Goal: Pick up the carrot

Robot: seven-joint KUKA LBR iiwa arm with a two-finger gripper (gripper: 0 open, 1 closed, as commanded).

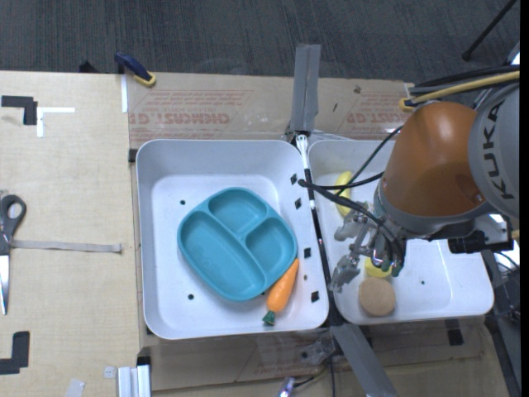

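Camera view, carrot [283,289] against blue plate [235,242] edge, gripper [364,263] fingers spread, holding nothing, right bin [430,300].

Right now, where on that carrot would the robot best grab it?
Probably mid-body. The carrot lies flat and slanted in the left bin, its thick end against the blue plate. Come straight down, fingers closing across its width, clear of the plate edge and bin wall.

My gripper [364,263] over right bin [463,300], bin walls between us, carrot [283,288] wedged against blue plate [235,242], open floor left of plate
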